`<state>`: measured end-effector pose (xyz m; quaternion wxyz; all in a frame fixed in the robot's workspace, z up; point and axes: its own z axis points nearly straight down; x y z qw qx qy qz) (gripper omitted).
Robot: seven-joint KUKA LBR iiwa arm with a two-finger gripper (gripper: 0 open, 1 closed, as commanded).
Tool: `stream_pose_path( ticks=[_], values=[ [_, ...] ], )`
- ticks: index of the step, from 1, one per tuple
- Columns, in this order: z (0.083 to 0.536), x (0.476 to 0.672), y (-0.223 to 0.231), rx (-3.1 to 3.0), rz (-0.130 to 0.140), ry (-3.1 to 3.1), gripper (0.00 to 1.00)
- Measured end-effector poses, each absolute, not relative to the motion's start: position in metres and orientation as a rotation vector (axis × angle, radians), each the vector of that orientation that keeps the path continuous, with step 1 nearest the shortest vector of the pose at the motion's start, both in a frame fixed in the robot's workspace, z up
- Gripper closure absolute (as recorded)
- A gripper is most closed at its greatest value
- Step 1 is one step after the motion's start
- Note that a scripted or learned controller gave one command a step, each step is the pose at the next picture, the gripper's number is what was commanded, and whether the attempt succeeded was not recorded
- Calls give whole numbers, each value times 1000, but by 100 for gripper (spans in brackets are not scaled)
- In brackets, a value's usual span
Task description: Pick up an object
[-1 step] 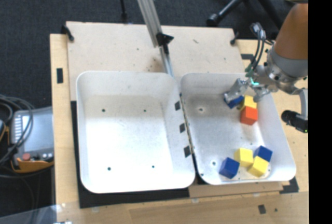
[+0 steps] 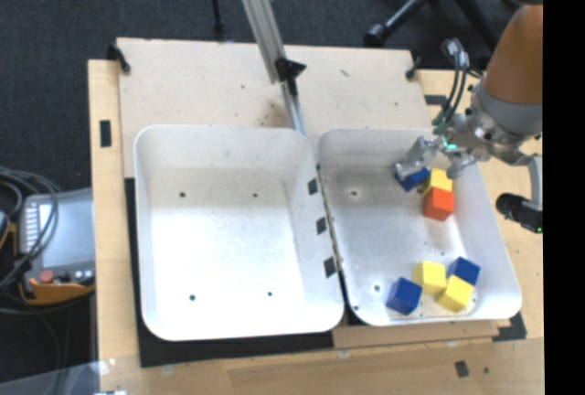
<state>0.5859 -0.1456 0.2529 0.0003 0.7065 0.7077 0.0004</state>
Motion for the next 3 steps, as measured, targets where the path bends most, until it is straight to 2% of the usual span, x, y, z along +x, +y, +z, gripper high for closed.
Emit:
stream_pose_path(
  ticks=[1,3],
  values=[
    [211,587,-147,2224,-6,2221,0],
    [97,584,-148,2222,-2,2218,0]
  ],
)
